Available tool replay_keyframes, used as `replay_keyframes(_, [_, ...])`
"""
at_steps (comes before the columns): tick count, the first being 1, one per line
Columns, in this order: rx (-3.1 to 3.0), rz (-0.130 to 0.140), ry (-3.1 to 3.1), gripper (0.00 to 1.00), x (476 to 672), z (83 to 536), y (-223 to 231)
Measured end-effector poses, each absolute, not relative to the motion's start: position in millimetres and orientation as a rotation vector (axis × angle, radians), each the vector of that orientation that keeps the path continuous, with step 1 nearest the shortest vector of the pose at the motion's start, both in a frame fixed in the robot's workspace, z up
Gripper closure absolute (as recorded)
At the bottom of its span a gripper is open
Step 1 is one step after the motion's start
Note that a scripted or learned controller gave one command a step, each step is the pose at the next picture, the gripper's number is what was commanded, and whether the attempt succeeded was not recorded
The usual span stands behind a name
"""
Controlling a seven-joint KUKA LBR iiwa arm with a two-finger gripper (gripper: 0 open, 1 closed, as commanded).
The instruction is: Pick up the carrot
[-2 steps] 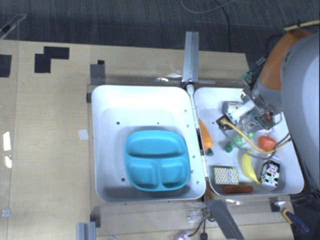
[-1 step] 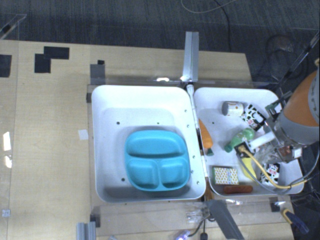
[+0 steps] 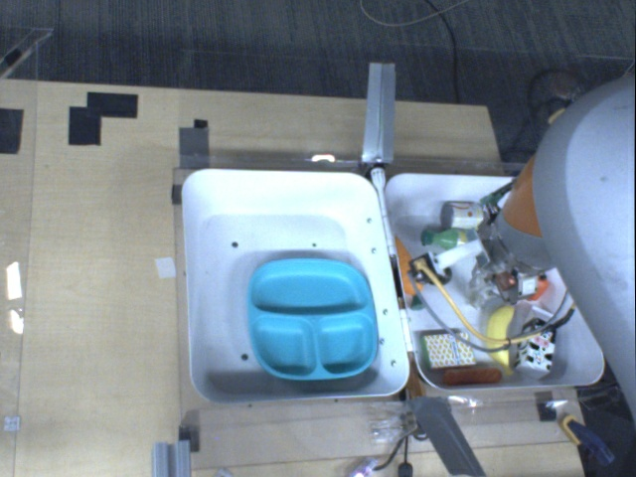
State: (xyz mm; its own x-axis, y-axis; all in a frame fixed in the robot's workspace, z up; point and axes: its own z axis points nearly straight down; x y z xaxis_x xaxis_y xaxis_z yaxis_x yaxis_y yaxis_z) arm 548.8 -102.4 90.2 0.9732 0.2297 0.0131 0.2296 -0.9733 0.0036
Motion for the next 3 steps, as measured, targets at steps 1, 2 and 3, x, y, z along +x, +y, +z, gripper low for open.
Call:
replay_keyframes(1, [3.124, 0.007, 0.328, 1.00, 621.7, 187, -77])
replay_keyframes(2, [3.111, 0.007, 0.423, 1.00, 644.4, 236, -161])
replay_keyframes(3, [3.031, 0.006, 0.814, 1.00, 636.7, 264, -202])
